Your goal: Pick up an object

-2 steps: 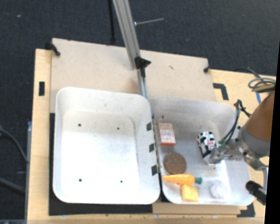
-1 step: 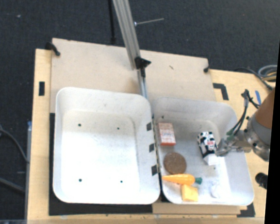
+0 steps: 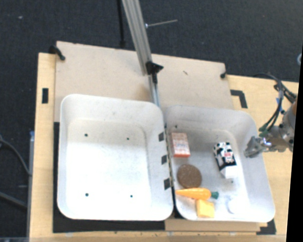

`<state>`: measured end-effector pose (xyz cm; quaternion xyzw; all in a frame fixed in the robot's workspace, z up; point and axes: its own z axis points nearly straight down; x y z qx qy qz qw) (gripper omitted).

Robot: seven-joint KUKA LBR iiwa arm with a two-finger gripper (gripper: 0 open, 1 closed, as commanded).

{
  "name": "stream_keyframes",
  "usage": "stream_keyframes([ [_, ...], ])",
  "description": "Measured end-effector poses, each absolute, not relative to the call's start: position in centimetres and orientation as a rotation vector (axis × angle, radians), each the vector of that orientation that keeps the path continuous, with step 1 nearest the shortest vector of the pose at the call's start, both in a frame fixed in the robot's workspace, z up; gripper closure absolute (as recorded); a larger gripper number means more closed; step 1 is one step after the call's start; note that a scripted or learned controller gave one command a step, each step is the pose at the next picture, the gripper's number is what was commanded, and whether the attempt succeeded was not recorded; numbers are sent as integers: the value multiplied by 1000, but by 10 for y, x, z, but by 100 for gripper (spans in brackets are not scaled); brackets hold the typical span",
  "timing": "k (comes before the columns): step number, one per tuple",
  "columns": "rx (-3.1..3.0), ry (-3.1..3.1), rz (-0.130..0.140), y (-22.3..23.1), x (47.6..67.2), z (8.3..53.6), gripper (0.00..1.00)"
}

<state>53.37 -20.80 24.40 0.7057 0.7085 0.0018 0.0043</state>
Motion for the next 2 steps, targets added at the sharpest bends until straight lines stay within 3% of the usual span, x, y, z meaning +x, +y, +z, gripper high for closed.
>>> stream_keyframes([
  [1, 2211, 2222, 4, -209, 535, 290, 100],
  [2, 2214, 2223, -1, -173, 554, 283, 100],
])
